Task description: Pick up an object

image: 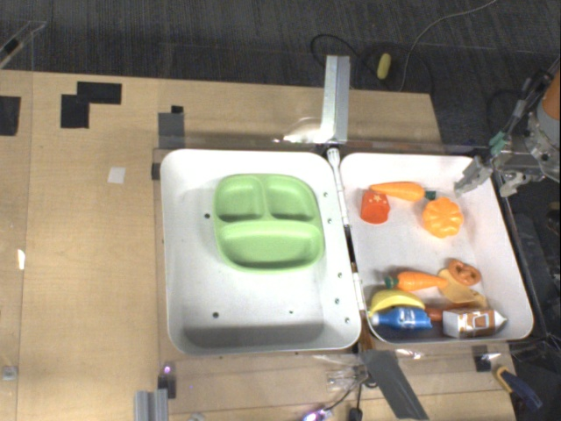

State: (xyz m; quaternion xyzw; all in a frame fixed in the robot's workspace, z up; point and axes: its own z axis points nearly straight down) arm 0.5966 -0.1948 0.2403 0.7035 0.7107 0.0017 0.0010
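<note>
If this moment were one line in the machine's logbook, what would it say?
two-finger gripper: above right white bin's far right corner | holding: nothing seen | nearest: orange toy pumpkin

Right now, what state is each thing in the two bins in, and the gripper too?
Green divided plate: flat in the left bin.
Carrot: lying in the right bin, far end.
Red piece: beside the carrot.
Orange pumpkin: apart.
Blue can: on its side, near wall.
Gripper: over the right bin's far corner, holding nothing.
</note>
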